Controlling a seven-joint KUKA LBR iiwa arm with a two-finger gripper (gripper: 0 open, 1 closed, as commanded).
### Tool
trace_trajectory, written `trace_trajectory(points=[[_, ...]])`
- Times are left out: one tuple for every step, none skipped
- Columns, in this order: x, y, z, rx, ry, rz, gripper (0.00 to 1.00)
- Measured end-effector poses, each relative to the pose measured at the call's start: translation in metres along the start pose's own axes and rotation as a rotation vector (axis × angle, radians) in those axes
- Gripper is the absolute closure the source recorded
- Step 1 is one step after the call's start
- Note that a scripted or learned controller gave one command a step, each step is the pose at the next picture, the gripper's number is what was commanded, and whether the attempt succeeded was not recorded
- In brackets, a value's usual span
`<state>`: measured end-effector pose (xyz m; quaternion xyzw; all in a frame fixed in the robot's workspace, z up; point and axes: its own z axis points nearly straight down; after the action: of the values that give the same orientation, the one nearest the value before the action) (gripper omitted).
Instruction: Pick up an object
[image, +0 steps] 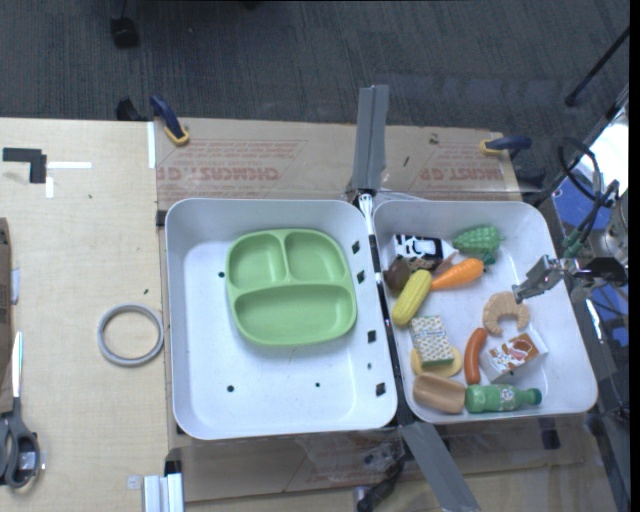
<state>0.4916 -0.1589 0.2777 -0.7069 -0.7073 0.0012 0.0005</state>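
The right bin (560, 250) holds several toy foods: a yellow corn cob (411, 297), an orange carrot (458, 274), a green bumpy vegetable (477, 240), a tan croissant (506, 313), a red sausage (473, 355), a speckled cracker block (432, 340), a small red-and-white carton (515, 355), a green bottle (502, 398) and a tan bun (438, 393). My gripper (532, 283) hangs over the bin's right side, just up and right of the croissant, with nothing seen in it. The left bin (190, 330) carries a green divided plate (291, 285).
A grey tape ring (131, 334) and scissors (15, 445) lie on the bench left of the bins. Clamps (170, 120) (505, 146) pin the cardboard behind. A metal bar (370, 140) rises between the bins. Cables and a blue frame (585, 215) crowd the right edge.
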Motion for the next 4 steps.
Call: trace_trajectory(points=[[0.001, 0.005, 0.162, -0.015, -0.003, 0.04, 0.0], [0.023, 0.071, 0.186, -0.001, 0.0, 0.055, 0.0], [0.014, 0.137, 0.188, 0.006, 0.0, 0.03, 0.0], [-0.017, 0.167, 0.185, 0.006, 0.017, 0.063, 0.0]])
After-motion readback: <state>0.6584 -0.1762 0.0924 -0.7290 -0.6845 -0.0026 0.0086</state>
